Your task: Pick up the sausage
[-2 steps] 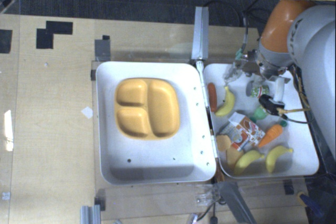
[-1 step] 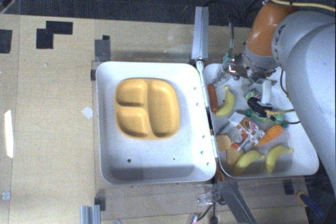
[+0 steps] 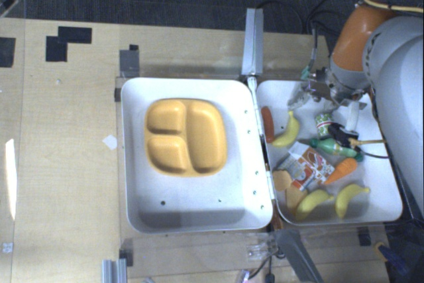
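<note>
End effector (image 3: 329,91) sits over the back of the right bin (image 3: 391,205), below the orange wrist band; can't tell from this angle how its grip stands, and nothing shows in it.

Sausage (image 3: 267,124) lies in the same bin, hard against the left wall next to the divider between the bins. Reddish-brown, long axis running roughly front-to-back in view, near parallel to that wall. A banana (image 3: 286,134) lies just beside it on the right, looks touching or nearly so at the lower end.

Key relation: sausage is to the view's left of the end effector and somewhat toward the front, with the banana's upper tip between them. My read: the approach has to cross leftward and close across the sausage's short axis, so one side of the grip lands in the narrow gap at the wall and the other lands where the banana crowds in. Risk is snagging the banana or clipping the bin wall.

Counts, right bin: 1 sausage, 3 bananas (one by the sausage, two at the front), 1 carrot (image 3: 342,171), 1 green bottle-like item (image 3: 334,147), 1 small can (image 3: 323,122), 1 printed packet (image 3: 309,168). A tan piece at front left, unclear what it is.

Left bin (image 3: 132,162): 1 yellow divided tray (image 3: 186,136), three compartments.

Pick not yet made.
</note>
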Motion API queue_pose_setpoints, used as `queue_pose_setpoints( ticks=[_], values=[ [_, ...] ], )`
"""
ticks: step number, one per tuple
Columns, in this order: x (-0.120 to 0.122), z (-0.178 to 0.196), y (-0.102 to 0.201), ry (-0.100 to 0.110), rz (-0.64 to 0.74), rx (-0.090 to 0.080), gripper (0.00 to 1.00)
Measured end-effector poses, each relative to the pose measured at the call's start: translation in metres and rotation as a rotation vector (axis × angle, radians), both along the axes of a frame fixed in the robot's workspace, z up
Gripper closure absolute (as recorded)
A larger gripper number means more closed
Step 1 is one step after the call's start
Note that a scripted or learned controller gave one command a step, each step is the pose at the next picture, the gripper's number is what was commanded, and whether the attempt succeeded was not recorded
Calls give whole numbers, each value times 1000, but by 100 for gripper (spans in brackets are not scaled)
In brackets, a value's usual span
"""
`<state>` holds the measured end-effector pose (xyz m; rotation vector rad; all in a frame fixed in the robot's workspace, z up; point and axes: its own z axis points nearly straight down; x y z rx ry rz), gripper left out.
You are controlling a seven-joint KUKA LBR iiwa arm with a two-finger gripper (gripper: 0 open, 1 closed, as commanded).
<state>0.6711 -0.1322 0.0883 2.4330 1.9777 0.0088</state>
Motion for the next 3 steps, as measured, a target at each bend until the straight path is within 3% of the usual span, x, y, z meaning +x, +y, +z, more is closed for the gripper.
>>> queue_pose_setpoints(
  ticks=[1, 2, 3],
  values=[
    [0, 18, 50, 2, 334, -1, 0],
    [0, 0, 47, 1, 268, -2, 0],
    [-65, 1, 42, -1, 163, 0, 0]
  ],
)
